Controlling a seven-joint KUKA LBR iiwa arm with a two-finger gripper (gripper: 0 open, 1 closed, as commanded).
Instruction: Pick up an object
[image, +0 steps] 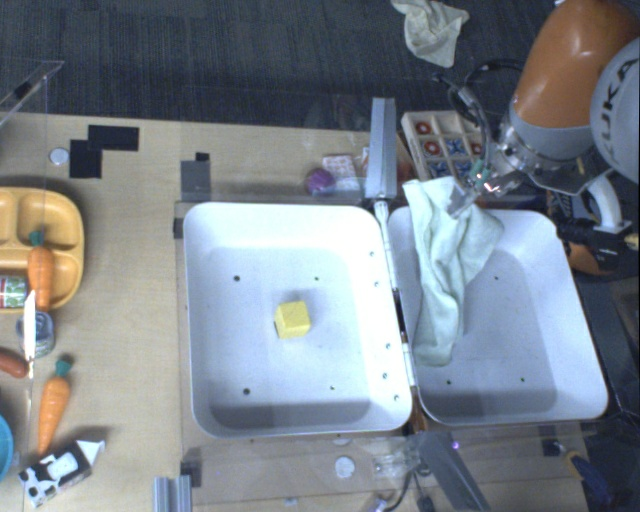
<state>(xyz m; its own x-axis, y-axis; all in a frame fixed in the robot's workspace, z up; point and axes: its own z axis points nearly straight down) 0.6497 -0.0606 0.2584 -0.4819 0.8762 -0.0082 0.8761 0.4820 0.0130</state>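
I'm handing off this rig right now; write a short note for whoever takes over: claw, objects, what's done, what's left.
Claw: over the top-left corner of the right bin, shut on the pale green cloth, which it has by one upper corner.
Cloth: hangs from the claw, draped down along the right bin's left side, lower end resting on the bin floor.
Yellow block: lies untouched in the middle of the left bin.
Done: cloth gripped, partly raised.
Left: lift the cloth fully clear of the bin.
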